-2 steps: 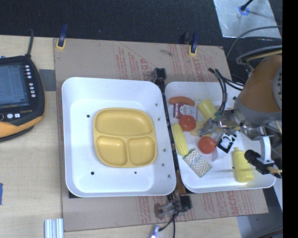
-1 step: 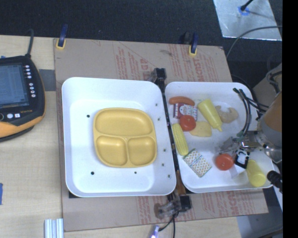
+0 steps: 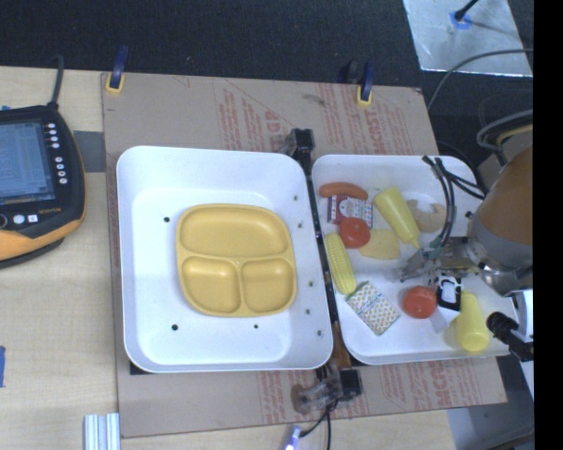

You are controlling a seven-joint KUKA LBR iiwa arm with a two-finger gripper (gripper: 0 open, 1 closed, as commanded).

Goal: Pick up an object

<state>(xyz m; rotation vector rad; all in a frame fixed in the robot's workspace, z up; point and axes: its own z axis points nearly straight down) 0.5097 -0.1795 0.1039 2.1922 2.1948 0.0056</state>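
From the overhead camera view, my end effector (image 3: 422,265) sits low in the right bin (image 3: 394,347), among the toy food, its tips near the red tomato-like ball (image 3: 418,301) and the pale yellow piece (image 3: 383,245); I cannot tell whether it grips anything, so I judge I am at the reach-and-grasp step. Next I must settle squarely on one item and lift straight up: candidates are smooth glossy plastic, such as the ridged corn cob (image 3: 339,262), the yellow bottle shape (image 3: 469,324) and a patterned packet (image 3: 373,307), probably soft. In the left bin (image 3: 150,251) lies a matte yellow divided tray (image 3: 235,257) with rounded compartments.
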